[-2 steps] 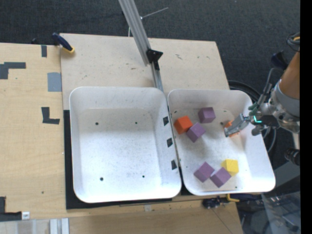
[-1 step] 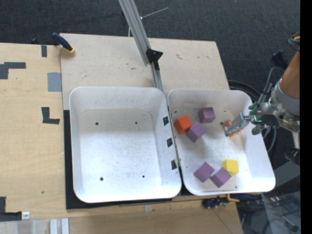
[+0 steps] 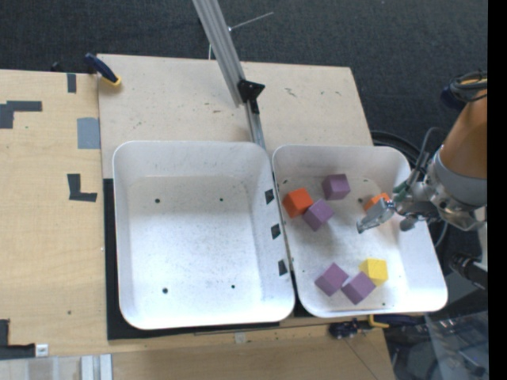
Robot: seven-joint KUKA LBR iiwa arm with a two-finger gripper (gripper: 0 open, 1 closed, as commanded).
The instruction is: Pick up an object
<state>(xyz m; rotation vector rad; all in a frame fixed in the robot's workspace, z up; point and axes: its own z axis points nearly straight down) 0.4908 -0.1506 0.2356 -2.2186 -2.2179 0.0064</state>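
Pale wooden counter [image 3: 182,101] spread beneath everything, reaching far to the left of the jaws. On it, well left of the jaws, shallow white plastic left bin [image 3: 119,158]; directly under the jaws, shallow white plastic right bin [image 3: 437,290], touching its neighbour along the shared edge. Grey robot arm with orange band [image 3: 467,153] entering from the right, behind the jaws, wrist above the right bin's right wall. Long grey metal rail [image 3: 215,30] slanting down from the top towards the seam between the bins, well up and left of the jaws. Jaws low over the right half of the right bin, pointing left; spread impossible to judge, since dark hardware blurs the tips. Small orange piece [image 3: 375,202] just beside the jaw tips, on their upper side, contact unclear. Left of the jaws, purple foam cube [image 3: 318,213], with orange foam cube [image 3: 298,202] touching its far side. Up and left of the jaws, second purple foam cube [image 3: 336,186], standing apart. Below the jaws, yellow foam cube [image 3: 375,271], with a pair of purple foam cubes [image 3: 331,279] pressed together beside it.
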